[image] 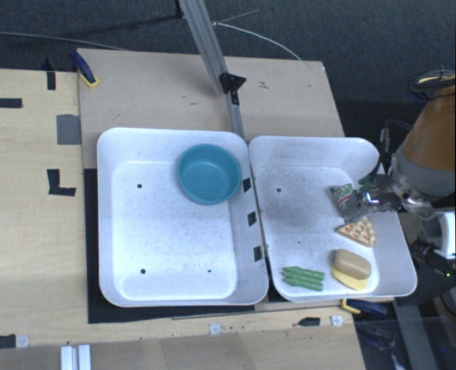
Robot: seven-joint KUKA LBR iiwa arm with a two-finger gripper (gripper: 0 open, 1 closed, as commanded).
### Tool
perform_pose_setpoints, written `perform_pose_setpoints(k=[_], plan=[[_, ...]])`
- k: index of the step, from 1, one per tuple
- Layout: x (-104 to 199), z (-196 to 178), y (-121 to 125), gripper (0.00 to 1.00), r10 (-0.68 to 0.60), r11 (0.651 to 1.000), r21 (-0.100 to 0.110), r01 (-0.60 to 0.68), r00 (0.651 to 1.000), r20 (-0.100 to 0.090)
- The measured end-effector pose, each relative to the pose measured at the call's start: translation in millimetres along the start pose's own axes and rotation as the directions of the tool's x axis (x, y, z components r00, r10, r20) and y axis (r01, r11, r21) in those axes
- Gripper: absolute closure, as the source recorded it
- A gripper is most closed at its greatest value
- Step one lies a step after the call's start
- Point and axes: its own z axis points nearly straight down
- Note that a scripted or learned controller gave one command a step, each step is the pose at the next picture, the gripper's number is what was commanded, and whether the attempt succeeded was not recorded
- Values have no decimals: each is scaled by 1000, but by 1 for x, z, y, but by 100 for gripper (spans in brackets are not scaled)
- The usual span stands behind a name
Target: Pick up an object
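Two-finger metal gripper is low over the right white bin, near its right-hand wall. Fingers look pressed onto a small green-and-grey crumpled packet, but it's too blurry to confirm a real pinch.

Risks:
- Grip seems to sit on the packet's edge; I'd expect it to slip out on the lift.
- Orange triangular pizza-slice toy lies just below the gripper, nearly touching. Any sideways drift could drag or knock it.
- Bin wall is right behind the wrist, so there's little room that way.

Room:
- Tan bread-roll toy and green bean-pod bundle sit further down, clear of the gripper.
- Bare bin floor to the gripper's left.
- Round blue bowl in the left white bin is well apart.
- Straight up is the cleanest exit.
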Motion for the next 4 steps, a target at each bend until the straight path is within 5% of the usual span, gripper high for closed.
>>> perform_pose_setpoints(k=[1, 4], plan=[[0, -53, 1, 100, 0, 1000, 0, 0, 1000, 0], [150, -21, 32, 100, -3, 1000, 8, 3, 1000, -2]])
